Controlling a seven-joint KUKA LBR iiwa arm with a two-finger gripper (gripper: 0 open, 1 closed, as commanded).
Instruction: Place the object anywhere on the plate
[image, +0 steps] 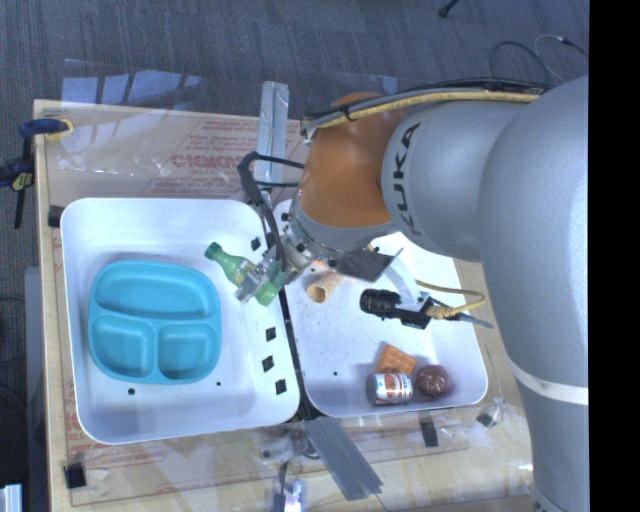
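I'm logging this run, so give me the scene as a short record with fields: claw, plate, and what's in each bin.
claw: over the left bin's right side, closed on the green bottle
green bottle: tilted, cap end toward the plate, not over it
plate: blue, three compartments, lying in the left bin
right bin: tan cone, orange wedge, can, brown round item
status: bottle not yet on plate
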